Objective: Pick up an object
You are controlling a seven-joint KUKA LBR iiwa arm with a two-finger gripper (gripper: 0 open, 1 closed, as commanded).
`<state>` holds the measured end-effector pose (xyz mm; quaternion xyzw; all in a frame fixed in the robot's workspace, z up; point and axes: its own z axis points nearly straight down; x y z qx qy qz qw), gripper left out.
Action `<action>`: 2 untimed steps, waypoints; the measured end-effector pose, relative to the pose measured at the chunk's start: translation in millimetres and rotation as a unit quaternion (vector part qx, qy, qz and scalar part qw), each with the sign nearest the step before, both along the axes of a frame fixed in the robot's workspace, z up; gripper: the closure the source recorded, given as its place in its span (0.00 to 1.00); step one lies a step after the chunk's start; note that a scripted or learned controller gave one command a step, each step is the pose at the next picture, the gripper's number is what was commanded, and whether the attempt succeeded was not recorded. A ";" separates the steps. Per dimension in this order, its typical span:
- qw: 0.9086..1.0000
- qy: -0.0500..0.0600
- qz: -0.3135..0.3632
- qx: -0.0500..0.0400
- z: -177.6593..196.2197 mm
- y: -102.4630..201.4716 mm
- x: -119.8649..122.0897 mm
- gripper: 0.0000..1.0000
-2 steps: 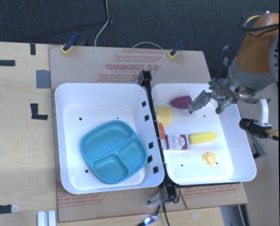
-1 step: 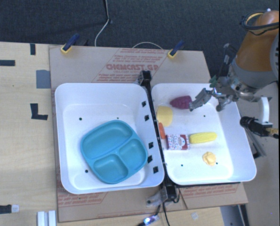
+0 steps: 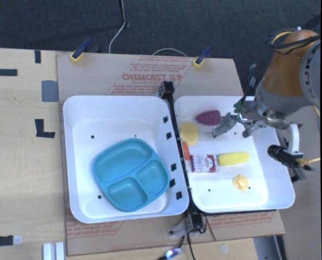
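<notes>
The right bin [image 3: 274, 199] holds several small items: a dark red piece [image 3: 208, 117], a yellow rounded piece [image 3: 189, 130], a red-and-white packet [image 3: 203, 163], a corn cob [image 3: 233, 158] and a small yellow toy [image 3: 240, 182]. My gripper [image 3: 235, 125] hangs over the upper middle of this bin, just right of the dark red piece. Its fingers are spread apart with nothing between them. An orange strip [image 3: 186, 149] lies along the bin's left wall.
The left bin [image 3: 79, 123] contains a blue divided plate [image 3: 131, 173]. A black divider [image 3: 174, 140] runs between the bins. The arm's orange band [image 3: 290, 64] and grey wrist lean in from the right. Clamps [image 3: 80, 49] hold the cardboard at the back.
</notes>
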<state>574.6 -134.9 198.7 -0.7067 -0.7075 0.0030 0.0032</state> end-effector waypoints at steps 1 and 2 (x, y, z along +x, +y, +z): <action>1.000 0.001 0.000 0.001 -66.2 -2.2 -5.2 0.00; 1.000 -0.003 0.000 -0.001 -117.7 -1.9 -5.4 0.00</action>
